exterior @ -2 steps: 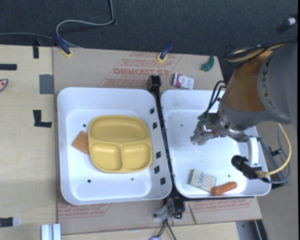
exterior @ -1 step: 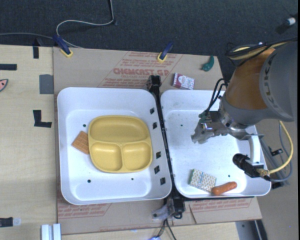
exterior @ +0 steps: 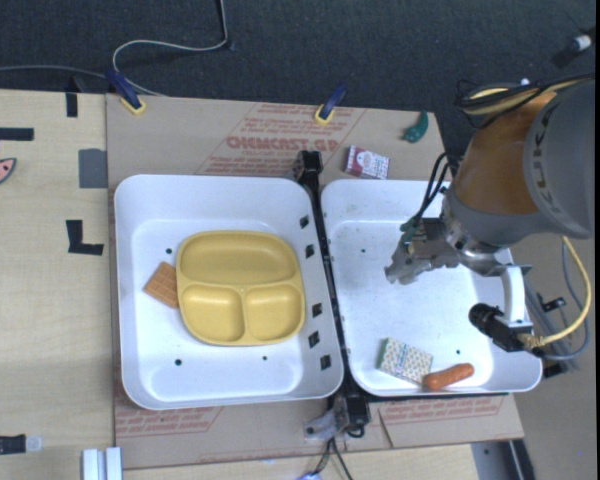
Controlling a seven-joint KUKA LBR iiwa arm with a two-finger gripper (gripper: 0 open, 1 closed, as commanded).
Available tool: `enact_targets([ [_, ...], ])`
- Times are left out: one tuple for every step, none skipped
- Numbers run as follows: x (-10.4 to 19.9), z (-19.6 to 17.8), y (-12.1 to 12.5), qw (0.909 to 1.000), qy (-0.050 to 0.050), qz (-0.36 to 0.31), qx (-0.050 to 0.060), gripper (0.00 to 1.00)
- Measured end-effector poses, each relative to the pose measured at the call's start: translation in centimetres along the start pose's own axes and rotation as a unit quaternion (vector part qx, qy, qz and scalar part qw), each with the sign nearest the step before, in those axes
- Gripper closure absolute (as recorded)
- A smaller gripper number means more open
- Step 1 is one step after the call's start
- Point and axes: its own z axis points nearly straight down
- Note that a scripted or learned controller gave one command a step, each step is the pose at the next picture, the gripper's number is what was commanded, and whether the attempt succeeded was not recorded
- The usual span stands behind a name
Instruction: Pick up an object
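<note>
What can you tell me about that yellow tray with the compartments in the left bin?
The yellow divided plate looks like smooth matte plastic, with rounded corners. It has one wide compartment across the top and two smaller ones below, nothing in them. It lies flat, right side up, mid-floor in the left bin. A tan cracker-like square pokes out from under its left edge.

You're looking at a cardboard sheet [exterior: 280,138] lying on a light wooden bench [exterior: 40,268], with dark carpet [exterior: 330,18] running along the top. A black cable [exterior: 170,43] is snaking across it, and yellow clamps [exterior: 330,105] are gripping the cardboard's edge.
</note>
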Motion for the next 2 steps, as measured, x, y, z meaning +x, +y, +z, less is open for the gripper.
enact_targets([
  [0.00, -0.94, 0.04, 1.0000, 0.000, 0.000, 0.000, 1.00],
  [0.01, -1.89, 0.09, 1.0000, -0.001, 0.000, 0.000, 1.00],
])
